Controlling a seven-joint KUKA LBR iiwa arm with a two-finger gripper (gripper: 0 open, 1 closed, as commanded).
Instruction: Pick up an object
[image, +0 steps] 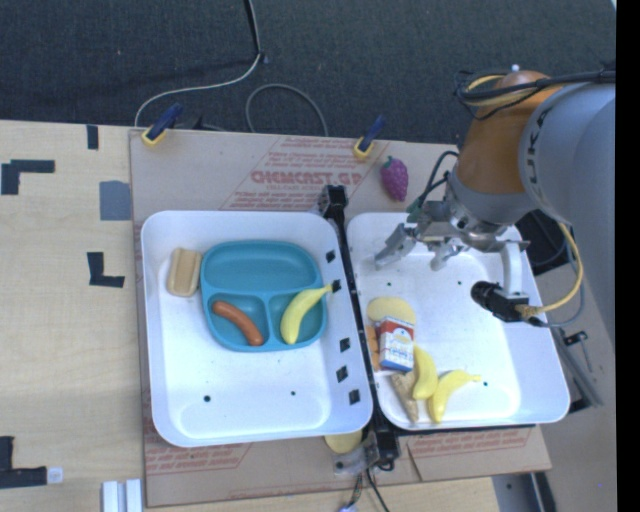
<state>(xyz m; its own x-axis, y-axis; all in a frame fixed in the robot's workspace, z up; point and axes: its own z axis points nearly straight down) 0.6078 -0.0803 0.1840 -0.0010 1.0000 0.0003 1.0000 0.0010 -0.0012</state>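
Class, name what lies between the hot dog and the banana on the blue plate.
In the camera view, between hot dog and banana runs a raised divider ridge of the blue plate.

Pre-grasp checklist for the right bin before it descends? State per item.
1. Pincer open: ok, fingers spread.
2. Pincer empty: ok, nothing between the fingers.
3. Pincer over right bin: ok, near its far edge.
4. Pincer above a target: not ok, bare floor below; the carton and bananas lie nearer the camera.
5. Targets separated: not ok, carton and bananas cluster together.
6. Height above the floor: cannot tell.
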